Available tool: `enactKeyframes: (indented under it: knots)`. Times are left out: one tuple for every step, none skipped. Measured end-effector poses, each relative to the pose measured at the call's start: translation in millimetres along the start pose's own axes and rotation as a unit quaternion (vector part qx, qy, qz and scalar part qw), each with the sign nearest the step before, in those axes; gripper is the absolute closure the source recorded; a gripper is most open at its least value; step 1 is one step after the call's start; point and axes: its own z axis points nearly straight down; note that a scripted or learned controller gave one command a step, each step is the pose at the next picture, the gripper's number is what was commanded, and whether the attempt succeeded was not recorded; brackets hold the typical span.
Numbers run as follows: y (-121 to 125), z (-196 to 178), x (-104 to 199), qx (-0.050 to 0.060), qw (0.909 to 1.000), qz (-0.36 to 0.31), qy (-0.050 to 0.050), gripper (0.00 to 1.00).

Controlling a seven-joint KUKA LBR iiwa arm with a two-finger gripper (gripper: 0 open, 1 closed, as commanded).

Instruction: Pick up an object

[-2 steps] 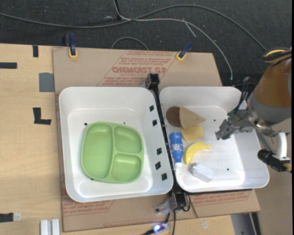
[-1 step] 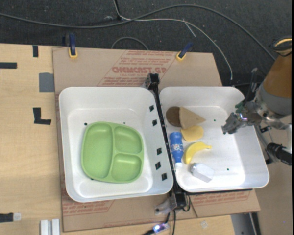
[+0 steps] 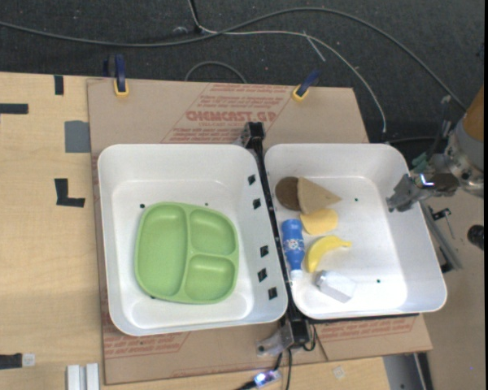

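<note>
Five small things lie clustered in the right bin (image 3: 390, 218), all toward the divider it shares with the left bin (image 3: 114, 218): a brown disc (image 3: 286, 191) with a tan wedge (image 3: 315, 194) lapping over it, a yellow lump (image 3: 320, 221) just below the wedge, a blue bottle (image 3: 292, 245) lying along the divider, a banana (image 3: 325, 250) beside the bottle, and a grey block (image 3: 335, 287) nearest the bin's front wall. A green sectioned plate (image 3: 187, 252) sits alone in the left bin.

At the right bin's far-right rim hangs the gripper (image 3: 407, 192), well apart from every item; whether its jaws stand open or closed cannot be told from this angle, though nothing is visibly carried.

To do the pick well, I would choose a target with free space on both sides. The grey block looks the best bet: it sits a little clear of the banana. The wedge and disc overlap, and the bottle hugs the divider, so a finger may foul the wall there. The banana's curve could let it slip out. The approach should travel across the bare bin floor, come down straight above the chosen item, and straddle its narrow width.
</note>
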Motion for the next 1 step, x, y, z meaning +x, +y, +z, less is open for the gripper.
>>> enactKeyframes:
  knots:
    - [0.7, 10.5, 54.0, 0.003, 1.0000, -0.002, 0.002, 1.00]
